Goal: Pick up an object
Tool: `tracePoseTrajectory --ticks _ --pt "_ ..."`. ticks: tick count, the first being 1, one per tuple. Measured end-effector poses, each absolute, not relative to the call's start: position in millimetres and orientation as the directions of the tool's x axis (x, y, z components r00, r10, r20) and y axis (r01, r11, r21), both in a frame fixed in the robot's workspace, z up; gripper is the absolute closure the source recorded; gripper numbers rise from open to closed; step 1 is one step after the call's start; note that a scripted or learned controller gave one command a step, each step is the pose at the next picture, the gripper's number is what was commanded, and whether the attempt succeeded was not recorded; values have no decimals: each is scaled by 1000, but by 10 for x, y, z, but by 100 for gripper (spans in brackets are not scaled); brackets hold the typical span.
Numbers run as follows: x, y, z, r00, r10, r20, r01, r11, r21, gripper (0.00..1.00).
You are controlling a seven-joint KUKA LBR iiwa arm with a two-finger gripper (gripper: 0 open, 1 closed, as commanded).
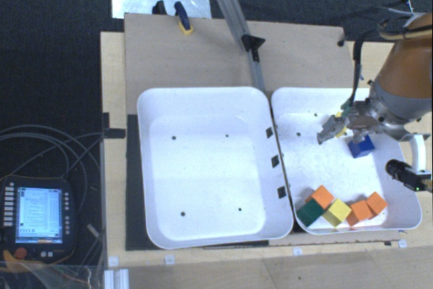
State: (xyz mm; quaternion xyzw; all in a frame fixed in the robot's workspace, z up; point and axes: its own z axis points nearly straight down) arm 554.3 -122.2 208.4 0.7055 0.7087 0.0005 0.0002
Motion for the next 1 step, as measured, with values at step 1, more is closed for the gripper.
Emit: tracePoseTrajectory --ticks 1 --pt "5544 -1223 2086 -3 1000 0 1000 3 2 0"
